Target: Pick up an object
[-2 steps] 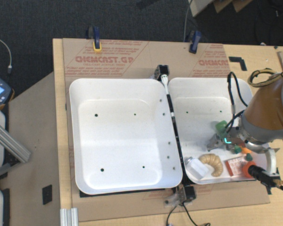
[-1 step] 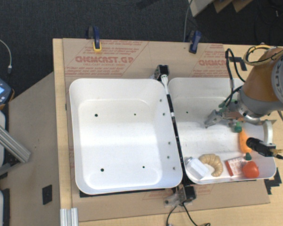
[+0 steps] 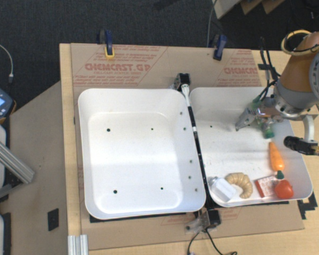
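From my feed, the grey arm with the orange band (image 3: 302, 62) reaches in from the right and hangs over the upper part of the right-hand shallow white bin (image 3: 223, 105). The two-finger gripper (image 3: 253, 119) sits low over the bin floor, with one grey finger (image 3: 242, 122) angled out to the left. There's a bit of green right at the other side of it (image 3: 267, 130), and I honestly can't tell if that's a small object or part of the tool. The picture is too muddy there, so I can't say whether the pincer is spread or closed, and I see nothing clearly sitting between its fingers.

All the pickable stuff is bunched at the near end of that right bin. A small orange carrot-shaped toy (image 3: 276, 156) lies near the right wall, just below the gripper and apart from it. Below that, a round red tomato-like toy (image 3: 284, 189) sits in the near right corner, touching a flat red-and-white packet (image 3: 266, 186) to its left. Next along is a tan curved croissant-shaped toy (image 3: 242, 184), and just beside it a whitish-blue small container (image 3: 221, 188) sits against the near left corner.

The left-hand shallow white bin (image 3: 95, 158) sits alongside, both of them on a brown cardboard sheet with red lettering (image 3: 127, 65), which two blue clamps (image 3: 107, 40) hold at the far edge.
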